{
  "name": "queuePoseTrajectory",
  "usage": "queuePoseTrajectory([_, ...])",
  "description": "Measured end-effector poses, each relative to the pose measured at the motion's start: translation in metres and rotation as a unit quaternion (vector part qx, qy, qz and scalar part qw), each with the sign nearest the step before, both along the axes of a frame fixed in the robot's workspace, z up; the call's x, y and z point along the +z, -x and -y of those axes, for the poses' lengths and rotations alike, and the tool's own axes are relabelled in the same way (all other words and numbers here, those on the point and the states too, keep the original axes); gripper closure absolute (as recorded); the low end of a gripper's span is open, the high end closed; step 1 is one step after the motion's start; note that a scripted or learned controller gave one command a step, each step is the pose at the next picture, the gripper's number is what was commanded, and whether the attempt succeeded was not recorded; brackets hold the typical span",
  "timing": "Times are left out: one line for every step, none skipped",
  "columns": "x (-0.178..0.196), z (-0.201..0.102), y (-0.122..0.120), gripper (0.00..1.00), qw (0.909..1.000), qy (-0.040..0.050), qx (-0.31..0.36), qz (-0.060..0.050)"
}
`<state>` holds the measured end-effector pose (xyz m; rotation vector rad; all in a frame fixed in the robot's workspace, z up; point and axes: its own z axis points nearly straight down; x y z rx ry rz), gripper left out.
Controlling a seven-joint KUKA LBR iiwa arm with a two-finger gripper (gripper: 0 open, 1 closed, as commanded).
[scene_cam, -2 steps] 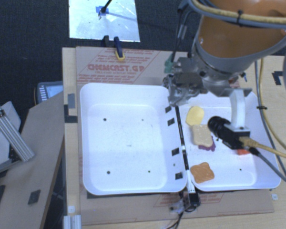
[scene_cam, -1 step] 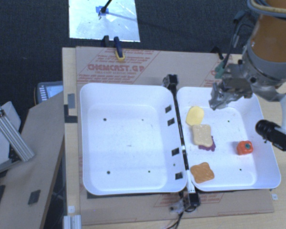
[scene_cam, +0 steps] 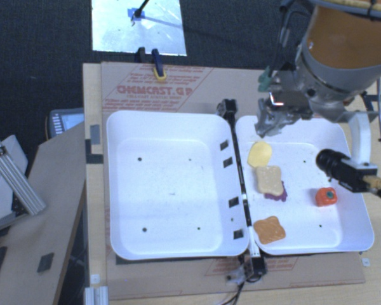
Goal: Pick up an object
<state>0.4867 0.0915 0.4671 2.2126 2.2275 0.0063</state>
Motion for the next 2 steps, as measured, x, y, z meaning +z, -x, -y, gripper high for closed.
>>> queuePoseTrajectory([0.019, -0.052, -0.004, 1.00, 1.0000, -0.0006, 0.001, 0.000])
queuePoseTrajectory([0.036, -0.103, -0.002, 1.00, 1.0000, -0.0007, 0.001, 0.000])
